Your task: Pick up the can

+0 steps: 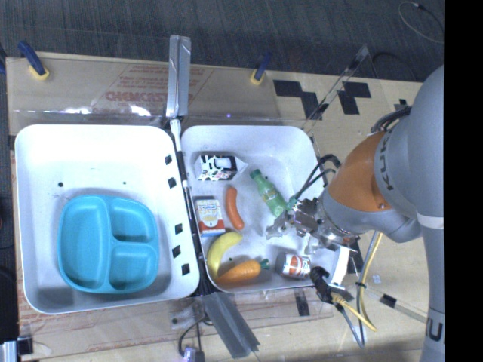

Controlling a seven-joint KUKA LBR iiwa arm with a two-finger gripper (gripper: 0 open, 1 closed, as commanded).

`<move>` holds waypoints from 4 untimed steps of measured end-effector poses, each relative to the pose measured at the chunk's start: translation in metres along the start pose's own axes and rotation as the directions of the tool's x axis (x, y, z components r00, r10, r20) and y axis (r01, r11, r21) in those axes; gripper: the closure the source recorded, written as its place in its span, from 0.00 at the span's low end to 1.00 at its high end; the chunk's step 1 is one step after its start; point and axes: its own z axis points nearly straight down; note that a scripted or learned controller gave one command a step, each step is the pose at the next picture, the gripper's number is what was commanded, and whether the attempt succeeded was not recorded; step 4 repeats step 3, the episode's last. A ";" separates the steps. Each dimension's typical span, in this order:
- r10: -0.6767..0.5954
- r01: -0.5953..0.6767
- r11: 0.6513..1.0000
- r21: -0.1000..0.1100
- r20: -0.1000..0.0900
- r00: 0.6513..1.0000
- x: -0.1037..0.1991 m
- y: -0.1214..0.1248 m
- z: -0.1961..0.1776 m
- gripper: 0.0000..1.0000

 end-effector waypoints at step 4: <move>0.000 0.000 1.000 0.000 0.000 1.000 0.000 0.000 0.000 0.00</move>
